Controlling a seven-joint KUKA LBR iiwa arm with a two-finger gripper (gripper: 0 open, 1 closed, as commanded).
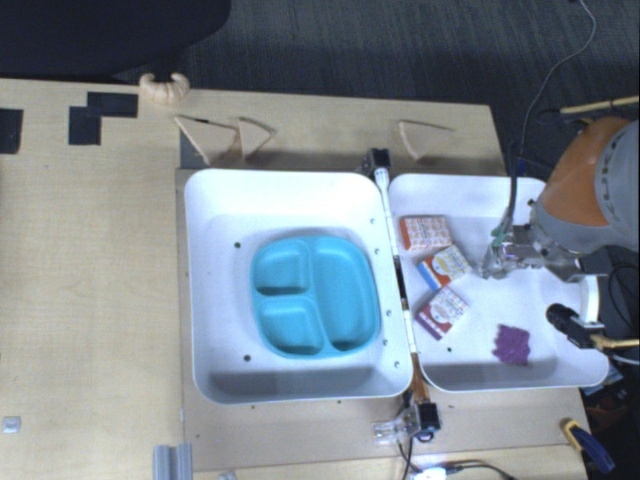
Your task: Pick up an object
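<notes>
The grey arm w/ orange band enters from 3 o'clock and sits over the right shallow white plastic bin. Its gripper is above the bin floor, near the centre of that bin. Finger state: cannot tell; the metal tip is too small and blurred to resolve. No object is visible in it.

Contents, right bin:
- Red-and-white printed carton at approx. 10 o'clock of the bin, lying flat, near the divider side.
- Orange-and-white small packet just below it, tilted, just beside the gripper tip on its 9 o'clock side. Contact cannot be confirmed.
- Dark-red-and-white small box at approx. 8 o'clock of the bin, tilted, near the packet.
- Purple crumpled soft item at approx. 6 o'clock of the bin, apart from the other three.

Printing on the packs is present but not legible; no brand can be read.

Left shallow white plastic bin holds a light-blue three-compartment plastic tray at its centre.

Both bins rest side by side, touching, on the light wooden table.
</notes>
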